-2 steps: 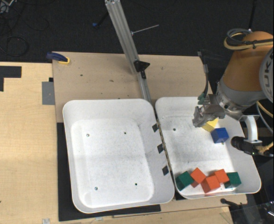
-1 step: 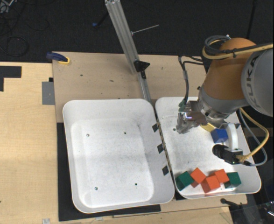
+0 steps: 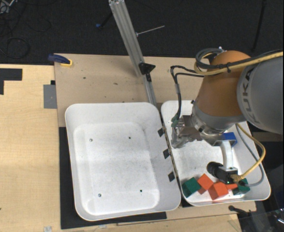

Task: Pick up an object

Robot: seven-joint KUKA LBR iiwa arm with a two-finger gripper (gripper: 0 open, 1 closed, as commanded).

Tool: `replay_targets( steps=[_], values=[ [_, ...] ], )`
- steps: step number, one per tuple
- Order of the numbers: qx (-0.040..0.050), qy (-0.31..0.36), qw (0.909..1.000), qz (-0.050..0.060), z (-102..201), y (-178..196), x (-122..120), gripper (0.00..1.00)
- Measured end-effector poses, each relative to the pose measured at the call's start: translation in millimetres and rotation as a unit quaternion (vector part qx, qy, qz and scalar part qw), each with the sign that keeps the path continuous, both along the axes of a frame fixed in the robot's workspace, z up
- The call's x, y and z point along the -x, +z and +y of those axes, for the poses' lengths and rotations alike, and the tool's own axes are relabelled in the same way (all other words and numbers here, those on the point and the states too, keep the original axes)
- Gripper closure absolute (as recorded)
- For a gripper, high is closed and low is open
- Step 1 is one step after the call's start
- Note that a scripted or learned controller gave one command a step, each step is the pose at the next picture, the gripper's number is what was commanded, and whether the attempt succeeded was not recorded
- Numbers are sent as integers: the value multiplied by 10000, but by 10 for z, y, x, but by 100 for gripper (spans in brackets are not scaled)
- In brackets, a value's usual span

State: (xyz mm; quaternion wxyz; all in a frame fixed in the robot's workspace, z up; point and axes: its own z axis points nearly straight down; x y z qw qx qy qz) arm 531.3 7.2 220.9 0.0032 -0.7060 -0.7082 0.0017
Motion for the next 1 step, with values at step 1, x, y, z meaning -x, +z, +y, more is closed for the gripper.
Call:
replay_targets(
  steps=[1],
  values=[
    [0, 1, 10000, -3, 404, 2, 235, 100]
  ],
)
